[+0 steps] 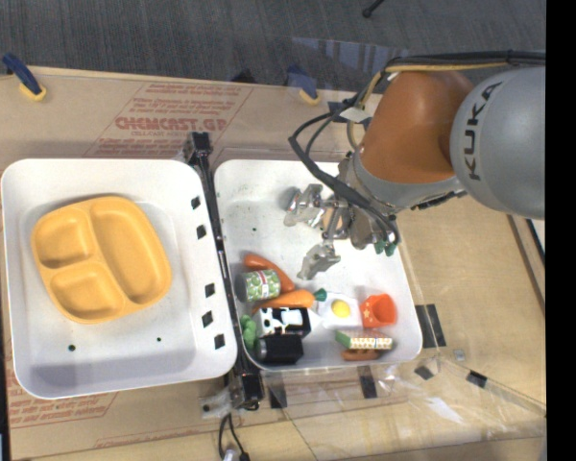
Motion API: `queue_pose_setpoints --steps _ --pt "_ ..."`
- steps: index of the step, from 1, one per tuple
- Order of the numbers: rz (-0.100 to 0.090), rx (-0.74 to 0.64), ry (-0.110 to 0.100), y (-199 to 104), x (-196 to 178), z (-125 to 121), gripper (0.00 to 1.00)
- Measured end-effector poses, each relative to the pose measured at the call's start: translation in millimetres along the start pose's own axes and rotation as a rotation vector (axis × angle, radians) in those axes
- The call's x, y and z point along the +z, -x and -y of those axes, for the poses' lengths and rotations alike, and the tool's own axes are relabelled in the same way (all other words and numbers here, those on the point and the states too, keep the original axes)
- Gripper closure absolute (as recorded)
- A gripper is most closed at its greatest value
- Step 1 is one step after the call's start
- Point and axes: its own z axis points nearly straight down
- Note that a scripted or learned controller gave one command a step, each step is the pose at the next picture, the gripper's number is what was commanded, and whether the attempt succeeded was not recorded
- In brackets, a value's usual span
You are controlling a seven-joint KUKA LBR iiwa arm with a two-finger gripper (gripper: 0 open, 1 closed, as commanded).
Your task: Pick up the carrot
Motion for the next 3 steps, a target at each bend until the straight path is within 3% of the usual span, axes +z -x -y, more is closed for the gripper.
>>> queue_pose_setpoints --steps 1,2,3 --pt "0.023 -0.214 -0.005 -4 80 34 0.00" --pt "0.007 -0.395 -0.002 -51 102 52 0.00" --pt "0.004 -0.303 -0.001 -42 102 73 0.00"
